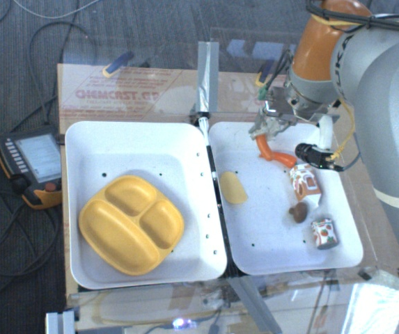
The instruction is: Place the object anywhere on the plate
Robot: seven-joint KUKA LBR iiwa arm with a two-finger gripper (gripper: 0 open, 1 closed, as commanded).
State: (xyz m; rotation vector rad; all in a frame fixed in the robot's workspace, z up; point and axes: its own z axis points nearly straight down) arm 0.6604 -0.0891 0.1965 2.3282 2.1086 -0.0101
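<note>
Arm enters from the right, orange band [322,44] above the wrist, and reaches down over the far edge of the right bin [255,256]. Pincer [264,129] sits low at that bin's far side, just above the upper end of an orange curved object [274,154]. The object lies on the bin floor, running from directly beneath the pincer tips toward the near right. Whether the tips touch it, cannot tell; it does not sit visibly between the fingers. Finger spacing is not resolved at this angle: cannot tell whether the pincer is wide or narrow.

Other contents of the right bin: a pale yellow oval piece [233,188] near the left wall, well apart from the pincer; a small white-and-orange carton [304,182] just beyond the orange object's near end; a dark brown lump [298,213] just below the carton; a small patterned packet [324,232] toward the near right corner.

Left bin [88,141] holds the yellow divided plate [131,223], three compartments, lying flat on the floor toward the near left. Plate and orange object are well apart, in separate bins.

On the floor left of the desk: a handheld pendant [32,160].
</note>
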